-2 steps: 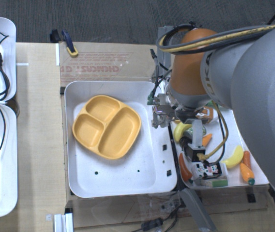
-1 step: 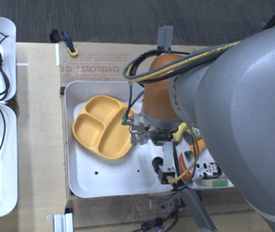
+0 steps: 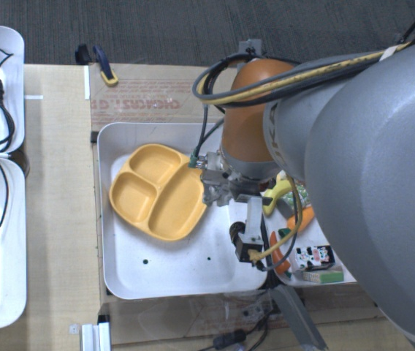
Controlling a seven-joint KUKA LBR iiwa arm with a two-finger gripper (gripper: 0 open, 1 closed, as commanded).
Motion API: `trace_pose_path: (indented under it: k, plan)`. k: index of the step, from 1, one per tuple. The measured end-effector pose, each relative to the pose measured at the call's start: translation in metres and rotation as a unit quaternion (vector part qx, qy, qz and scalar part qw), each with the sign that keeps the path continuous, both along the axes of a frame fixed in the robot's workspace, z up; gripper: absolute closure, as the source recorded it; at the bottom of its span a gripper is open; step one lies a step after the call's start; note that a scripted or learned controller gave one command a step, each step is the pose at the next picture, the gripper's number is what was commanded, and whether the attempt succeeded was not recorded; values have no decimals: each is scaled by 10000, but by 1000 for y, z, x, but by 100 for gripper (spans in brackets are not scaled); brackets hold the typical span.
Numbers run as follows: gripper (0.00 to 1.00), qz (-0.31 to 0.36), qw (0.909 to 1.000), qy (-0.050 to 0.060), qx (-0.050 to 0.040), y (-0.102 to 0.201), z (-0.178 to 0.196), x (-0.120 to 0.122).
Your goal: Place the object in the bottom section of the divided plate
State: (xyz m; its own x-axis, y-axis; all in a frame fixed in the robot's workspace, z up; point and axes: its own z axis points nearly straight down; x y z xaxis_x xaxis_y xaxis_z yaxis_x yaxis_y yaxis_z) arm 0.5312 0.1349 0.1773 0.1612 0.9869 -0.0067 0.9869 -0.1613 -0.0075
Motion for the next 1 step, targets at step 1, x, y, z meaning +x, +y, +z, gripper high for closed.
trace_pose_path:
  k: [1]
  plan:
    - [100,-504,9987,-54,27,21,-60,10]
